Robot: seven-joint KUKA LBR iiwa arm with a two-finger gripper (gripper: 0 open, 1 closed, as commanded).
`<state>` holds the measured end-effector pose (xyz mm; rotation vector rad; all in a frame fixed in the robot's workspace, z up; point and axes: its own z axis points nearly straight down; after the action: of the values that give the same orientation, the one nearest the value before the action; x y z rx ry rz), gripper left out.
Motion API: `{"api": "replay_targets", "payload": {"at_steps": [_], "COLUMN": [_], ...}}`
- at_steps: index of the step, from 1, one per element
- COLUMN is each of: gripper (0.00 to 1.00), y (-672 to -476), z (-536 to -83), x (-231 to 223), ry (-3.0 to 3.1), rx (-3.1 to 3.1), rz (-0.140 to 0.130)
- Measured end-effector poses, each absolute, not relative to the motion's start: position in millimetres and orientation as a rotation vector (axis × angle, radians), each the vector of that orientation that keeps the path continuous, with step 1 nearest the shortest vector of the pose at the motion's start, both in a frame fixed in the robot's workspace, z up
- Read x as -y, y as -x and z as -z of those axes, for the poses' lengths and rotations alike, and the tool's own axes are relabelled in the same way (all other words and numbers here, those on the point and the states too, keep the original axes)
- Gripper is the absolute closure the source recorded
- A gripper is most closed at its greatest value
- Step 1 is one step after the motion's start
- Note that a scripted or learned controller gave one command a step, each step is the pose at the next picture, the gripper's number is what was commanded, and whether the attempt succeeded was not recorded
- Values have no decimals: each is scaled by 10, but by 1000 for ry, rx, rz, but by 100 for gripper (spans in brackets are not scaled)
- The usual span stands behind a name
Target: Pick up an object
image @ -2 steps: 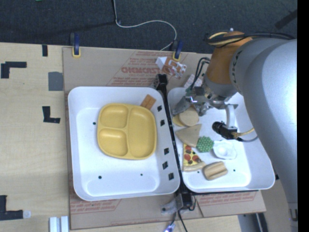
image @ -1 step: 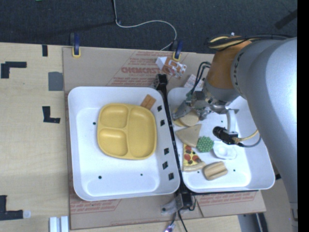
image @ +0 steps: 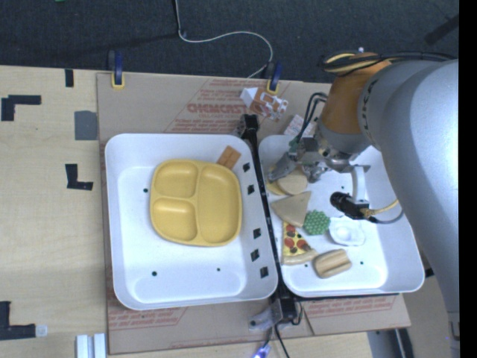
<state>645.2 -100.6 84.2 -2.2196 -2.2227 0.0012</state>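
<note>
My gripper hangs low over the upper left part of the right bin, open, with a grey finger on either side of a pale beige round piece. The piece lies on the bin floor and nothing is lifted. Just below it are a tan wedge, a green bumpy piece, a pizza slice, a white cup-like piece and a brown bread roll. The arm's orange band and grey body cover the bin's upper right.
The left bin holds a yellow divided plate and a small brown block near its top right corner. The black divider between the bins runs close to the gripper's left. A small patterned object lies behind the bins.
</note>
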Motion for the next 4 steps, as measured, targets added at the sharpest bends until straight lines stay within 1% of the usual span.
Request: {"api": "replay_targets", "payload": {"at_steps": [1,2,3,4], "gripper": [0,0,0,0], "y": [-6513,-6470,-6475,-6617], "z": [-843,-841,-841,-842], "x": [1082,1000,984,1035], "ry": [2220,2219,2220,2219], "rx": [2223,2222,2222,2224], "rz": [0,-3,-3,0]}}
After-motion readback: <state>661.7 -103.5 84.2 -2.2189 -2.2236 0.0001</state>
